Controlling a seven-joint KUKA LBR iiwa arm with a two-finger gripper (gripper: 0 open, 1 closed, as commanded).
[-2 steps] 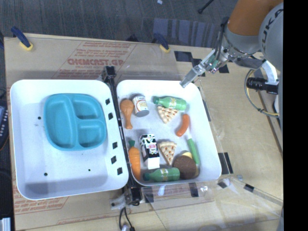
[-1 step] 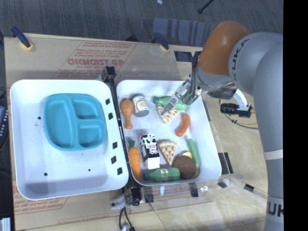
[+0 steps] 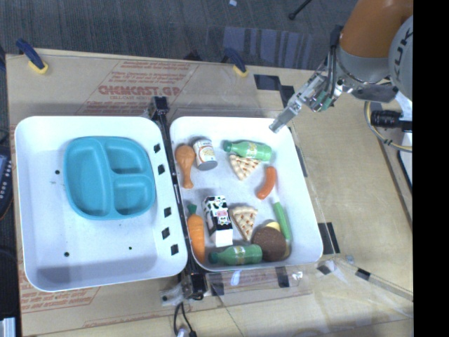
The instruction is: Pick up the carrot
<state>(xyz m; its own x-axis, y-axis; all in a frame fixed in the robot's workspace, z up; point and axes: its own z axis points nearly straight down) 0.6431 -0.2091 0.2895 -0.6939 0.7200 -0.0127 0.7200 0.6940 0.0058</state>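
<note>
The carrot (image 3: pixel 197 236) lies along the right bin's (image 3: pixel 303 188) left wall near the front corner, beside a milk carton (image 3: pixel 218 216). Farther back, the gripper (image 3: pixel 278 123) hangs over the bin's far right rim, carrying nothing; its spread can't be told

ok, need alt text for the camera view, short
The gripper hovers over the far right corner of the right bin, away from the carrot, which lies against that bin's left wall near the front among toy foods. The left bin holds a blue divided tray.
</note>
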